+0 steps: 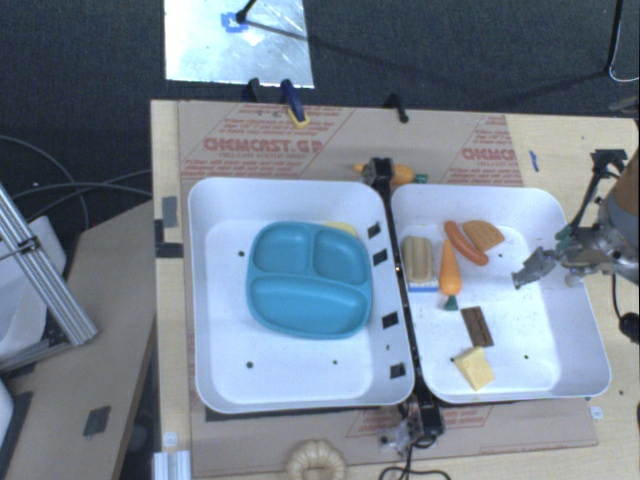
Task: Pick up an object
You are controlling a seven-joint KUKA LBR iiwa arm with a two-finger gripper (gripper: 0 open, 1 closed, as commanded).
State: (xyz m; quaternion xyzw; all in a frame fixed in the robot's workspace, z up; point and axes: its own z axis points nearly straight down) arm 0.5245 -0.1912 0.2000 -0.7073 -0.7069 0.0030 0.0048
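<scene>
The gripper (530,269) hangs over the right side of the right-hand bin (585,313), nothing between its fingers — whether they stand apart or together cannot be told from this angle. The toy food lies to its left: a carrot (450,269) with its long axis running far-to-near, a sausage (465,243) and a bread slice (484,234) beyond it, and a chocolate bar (476,326) and cheese wedge (475,369) toward the near edge. The carrot sits almost directly left of the tool — well apart, bare bin floor between — while the blue divided plate (308,277) lies in the left bin.
</scene>
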